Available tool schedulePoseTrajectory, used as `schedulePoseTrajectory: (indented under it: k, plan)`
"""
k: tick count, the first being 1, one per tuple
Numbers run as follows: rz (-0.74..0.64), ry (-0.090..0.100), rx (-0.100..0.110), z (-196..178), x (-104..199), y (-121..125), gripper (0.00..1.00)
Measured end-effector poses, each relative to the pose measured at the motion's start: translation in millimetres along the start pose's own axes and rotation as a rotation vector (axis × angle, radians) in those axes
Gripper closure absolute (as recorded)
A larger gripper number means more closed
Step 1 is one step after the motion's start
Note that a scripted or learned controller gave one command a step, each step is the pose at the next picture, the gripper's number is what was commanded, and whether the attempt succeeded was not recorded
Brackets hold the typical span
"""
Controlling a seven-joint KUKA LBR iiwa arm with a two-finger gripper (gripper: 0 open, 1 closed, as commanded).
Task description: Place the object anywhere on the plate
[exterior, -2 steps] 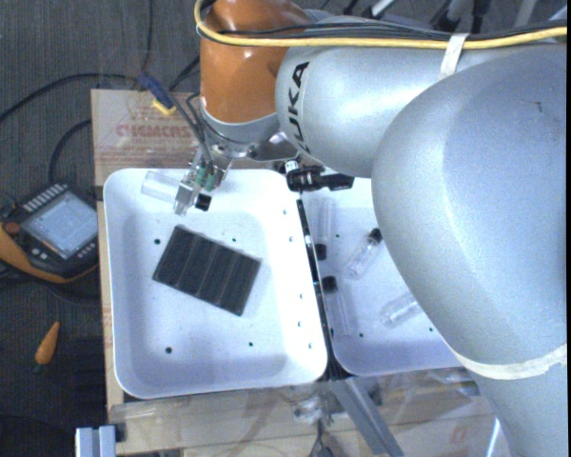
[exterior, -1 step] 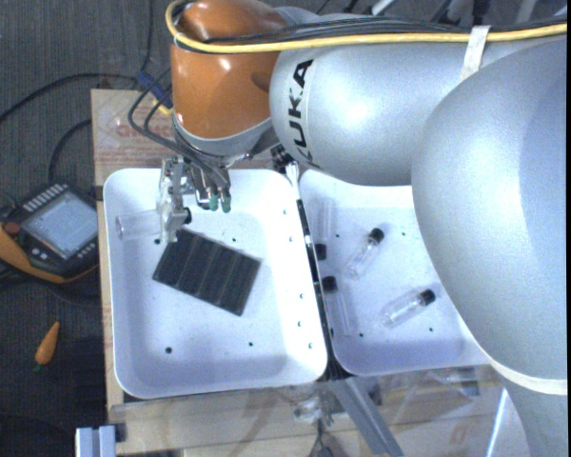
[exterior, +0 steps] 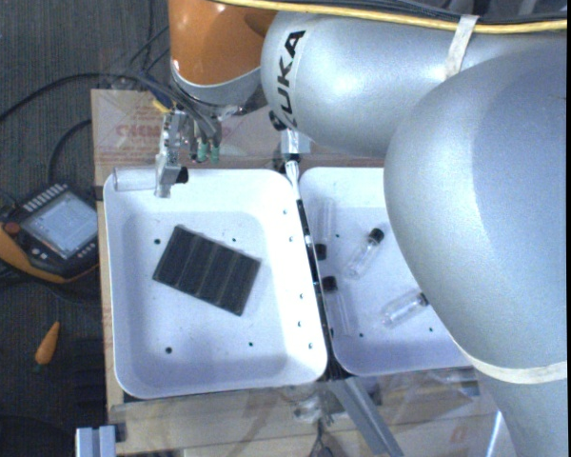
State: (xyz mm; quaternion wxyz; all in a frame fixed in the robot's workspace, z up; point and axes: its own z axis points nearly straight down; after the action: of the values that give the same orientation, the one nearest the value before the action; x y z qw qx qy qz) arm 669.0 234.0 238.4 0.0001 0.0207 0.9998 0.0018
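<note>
Gripper [exterior: 168,174] is seen over the left bin's [exterior: 133,350] top-left corner; its finger state cannot be told. Plate [exterior: 207,270] lies mid-bin; vials [exterior: 364,253] lie in the right bin [exterior: 362,350].

My arm [exterior: 438,93] is smooth grey metal with a soft sheen. The bins [exterior: 133,350] look like glossy white plastic; the plate [exterior: 206,269] is matt, dark and ribbed; the vials [exterior: 362,252] clear.
</note>
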Motion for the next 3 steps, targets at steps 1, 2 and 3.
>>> schedulePoseTrajectory:
  k: [1,2,3]
  plan:
    - [0.679,0.001,0.006,17,9,-2,1.0]
    - [1.321,0.0,0.01,30,49,-11,1.0]
    - [1.137,-0.002,0.008,-95,113,-85,1.0]
